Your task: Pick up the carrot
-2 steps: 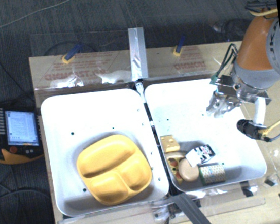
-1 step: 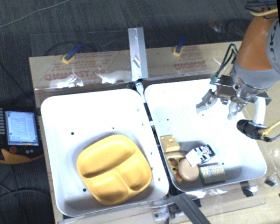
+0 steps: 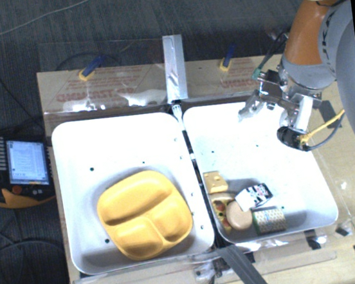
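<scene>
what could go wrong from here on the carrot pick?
1. Clutter: the small items sit packed and touching in the right bin's near-left corner, so a grasp may catch the wrong one. I cannot tell which is the carrot.
2. They lie against the divider between the bins, so a finger may strike it.
3. The gripper hangs over the bin's far side, apart from the pile, so it needs a long approach.

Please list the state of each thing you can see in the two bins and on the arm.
Yellow tray: right side up in the left bin, nothing in its compartments.
Small items: clustered at the right bin's near-left corner.
Pincer: above the right bin's far side, away from the items.
</scene>
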{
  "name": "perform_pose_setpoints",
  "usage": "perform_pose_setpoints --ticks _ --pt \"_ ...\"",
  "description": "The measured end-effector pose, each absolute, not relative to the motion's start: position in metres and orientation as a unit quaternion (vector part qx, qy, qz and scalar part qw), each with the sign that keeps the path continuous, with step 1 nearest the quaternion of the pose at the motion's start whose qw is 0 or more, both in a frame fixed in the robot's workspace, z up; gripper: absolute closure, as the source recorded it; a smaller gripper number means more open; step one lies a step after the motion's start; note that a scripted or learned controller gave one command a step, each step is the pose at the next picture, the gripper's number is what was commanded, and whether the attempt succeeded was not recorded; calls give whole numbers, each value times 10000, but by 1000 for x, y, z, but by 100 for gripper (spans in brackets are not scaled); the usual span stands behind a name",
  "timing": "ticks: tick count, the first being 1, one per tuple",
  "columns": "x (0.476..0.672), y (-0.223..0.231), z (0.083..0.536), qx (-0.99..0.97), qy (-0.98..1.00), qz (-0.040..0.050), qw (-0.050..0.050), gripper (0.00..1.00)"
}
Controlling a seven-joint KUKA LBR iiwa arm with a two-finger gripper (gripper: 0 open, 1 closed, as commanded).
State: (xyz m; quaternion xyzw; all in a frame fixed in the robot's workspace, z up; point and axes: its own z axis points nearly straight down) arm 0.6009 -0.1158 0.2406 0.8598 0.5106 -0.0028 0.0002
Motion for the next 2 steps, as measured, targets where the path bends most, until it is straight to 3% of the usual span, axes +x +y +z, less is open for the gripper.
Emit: perform_pose_setpoints --ticks 1,2 --pt "569 -106 93 8615 5078 -20 -9 0" --pt "564 -196 173 8091 5876 -18 0 0"
